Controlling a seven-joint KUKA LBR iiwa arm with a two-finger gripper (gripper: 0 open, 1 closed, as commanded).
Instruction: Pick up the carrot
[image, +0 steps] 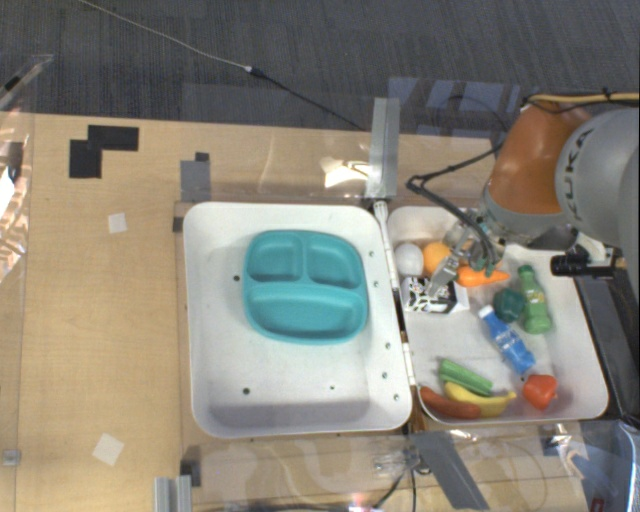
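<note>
I see the gripper (462, 262) lowered in the right bin (585, 350), fingers clenched on the carrot (480, 277), at 3 o'clock from the orange ball (435, 257).

My one fixed camera looks down at a slant on both white bins (290, 225), the arm (590, 160) entering from the frame's right.

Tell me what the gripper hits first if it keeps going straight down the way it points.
Probably the carrot: the gripper points down right at its left end in the right bin. Depth is unclear from this slanted view.
</note>
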